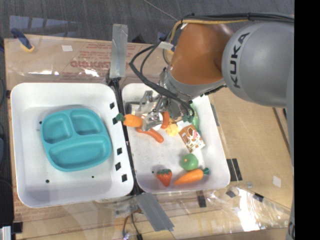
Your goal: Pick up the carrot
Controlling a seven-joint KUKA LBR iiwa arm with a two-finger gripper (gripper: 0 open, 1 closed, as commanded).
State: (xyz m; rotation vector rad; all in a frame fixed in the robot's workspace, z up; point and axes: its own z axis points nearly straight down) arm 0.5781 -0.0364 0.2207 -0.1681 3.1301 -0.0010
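Arm low over the right bin, carrots waiting.

Left to right: blue tray (75,139), one carrot (132,120) beside the gripper (156,110) (jaw state cannot be told), another carrot (190,177) near the front wall; probably light, rigid, slick plastic, best gripped mid-body.

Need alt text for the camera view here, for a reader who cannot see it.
A grey KUKA arm lowers its pincer into the right bin among toy food, beside a carrot near the bin's left wall. Another carrot, a strawberry and a small carton lie nearer the front; the left bin holds a teal divided plate.
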